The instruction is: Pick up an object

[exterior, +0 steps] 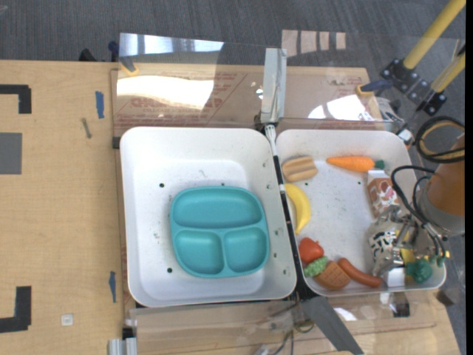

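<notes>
While the gripper (403, 248) hovers, finger state unclear, curved smooth banana (298, 205), compartmented teal plate (219, 230).

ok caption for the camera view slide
Gripper low in the right bin among toy food; teal divided plate in the left bin.

Robot lab: bench (52, 198), white bins (140, 168)

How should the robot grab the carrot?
Probably from above, gripping the carrot across its thick orange middle. It lies flat and lengthwise in the right bin, leaves pointing right, with bare floor on both long sides, so fingers can straddle it there.
</notes>
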Action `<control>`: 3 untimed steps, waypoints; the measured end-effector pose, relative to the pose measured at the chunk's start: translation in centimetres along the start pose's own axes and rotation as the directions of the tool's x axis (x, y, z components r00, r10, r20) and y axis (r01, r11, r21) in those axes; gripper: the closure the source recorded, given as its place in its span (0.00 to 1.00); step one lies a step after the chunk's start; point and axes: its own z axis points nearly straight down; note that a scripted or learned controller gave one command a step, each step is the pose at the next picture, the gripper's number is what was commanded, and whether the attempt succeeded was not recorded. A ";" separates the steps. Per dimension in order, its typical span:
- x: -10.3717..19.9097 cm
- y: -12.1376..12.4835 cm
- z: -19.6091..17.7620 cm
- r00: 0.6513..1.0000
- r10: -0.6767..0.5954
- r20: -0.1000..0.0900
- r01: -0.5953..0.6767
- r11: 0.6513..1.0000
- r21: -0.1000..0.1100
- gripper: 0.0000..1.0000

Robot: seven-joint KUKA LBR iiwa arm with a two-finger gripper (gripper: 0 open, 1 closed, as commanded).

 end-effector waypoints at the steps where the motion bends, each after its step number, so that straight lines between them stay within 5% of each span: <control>1: -5.5 4.2 0.1 0.999 0.046 0.004 -0.046 0.999 -0.001 0.00; 2: -12.9 9.9 0.2 1.000 -0.026 0.001 0.026 1.000 -0.002 0.00; 3: -12.0 1.7 0.2 0.996 -0.090 -0.004 0.090 0.996 0.002 0.00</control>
